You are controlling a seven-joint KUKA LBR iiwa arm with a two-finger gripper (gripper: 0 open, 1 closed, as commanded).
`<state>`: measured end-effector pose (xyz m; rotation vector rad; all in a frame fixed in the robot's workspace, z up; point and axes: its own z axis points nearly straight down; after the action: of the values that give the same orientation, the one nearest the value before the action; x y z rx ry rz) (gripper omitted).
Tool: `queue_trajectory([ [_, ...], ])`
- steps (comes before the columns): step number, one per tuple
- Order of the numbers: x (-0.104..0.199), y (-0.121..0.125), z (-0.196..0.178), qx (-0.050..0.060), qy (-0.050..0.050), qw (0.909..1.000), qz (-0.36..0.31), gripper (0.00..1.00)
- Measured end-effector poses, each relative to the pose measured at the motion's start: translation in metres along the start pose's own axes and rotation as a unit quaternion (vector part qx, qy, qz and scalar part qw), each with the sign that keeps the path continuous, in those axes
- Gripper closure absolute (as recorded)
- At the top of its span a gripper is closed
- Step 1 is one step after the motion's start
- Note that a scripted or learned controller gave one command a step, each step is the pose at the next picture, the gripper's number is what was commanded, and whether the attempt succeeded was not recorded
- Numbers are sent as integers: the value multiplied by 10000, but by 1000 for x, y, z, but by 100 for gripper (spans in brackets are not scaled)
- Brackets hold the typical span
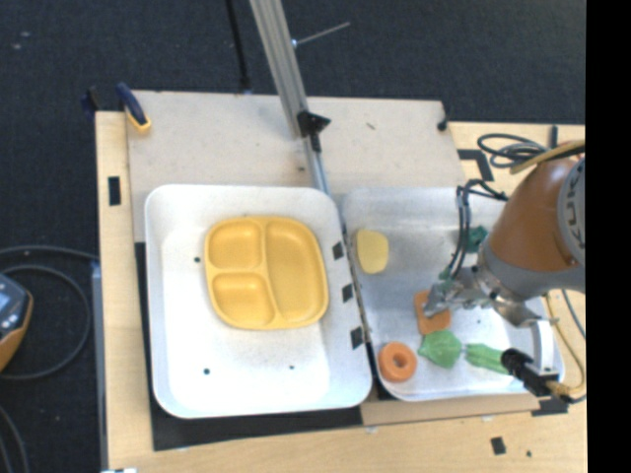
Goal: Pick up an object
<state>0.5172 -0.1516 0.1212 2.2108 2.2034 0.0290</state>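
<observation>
Near edge, right bin [409, 210]: you see three loose pieces along its 6 o'clock rim, an orange ring [398, 362], a green lump [440, 348] just at its 2 o'clock, and a green-handled tool [498, 359] lying flat toward 3 o'clock.
Claw [441, 299]: it sits low over an orange block [432, 313], right at the block's 12 o'clock; you cannot tell whether it is open, closed or gripping, since the wrist hides that.
Task thing: I judge the orange block the target, because the claw hangs directly above it; it lies in the right bin, near the green lump's 11 o'clock.
Arm [537, 230]: it leans in from 3 o'clock, likely so the wrist drops straight onto the cluster.
Further back, right bin: one pale yellow disc [372, 251] lies alone at 10 o'clock from the claw, well apart.
Left bin [173, 363]: it holds one yellow divided plate [266, 271] with three compartments, lying flat.
Count: six objects, five in the right bin and one in the left, in two bins on one desk [237, 131].
</observation>
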Motion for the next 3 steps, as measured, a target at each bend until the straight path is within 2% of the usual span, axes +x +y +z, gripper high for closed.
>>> queue_trajectory([
  [1, 2, 5, -44, 106, -6, 9999, -34, 100],
  [2, -10, 6, -97, 102, -10, 9999, -30, 100],
  [3, -11, 8, -111, 116, -3, 9999, -36, 100],
])
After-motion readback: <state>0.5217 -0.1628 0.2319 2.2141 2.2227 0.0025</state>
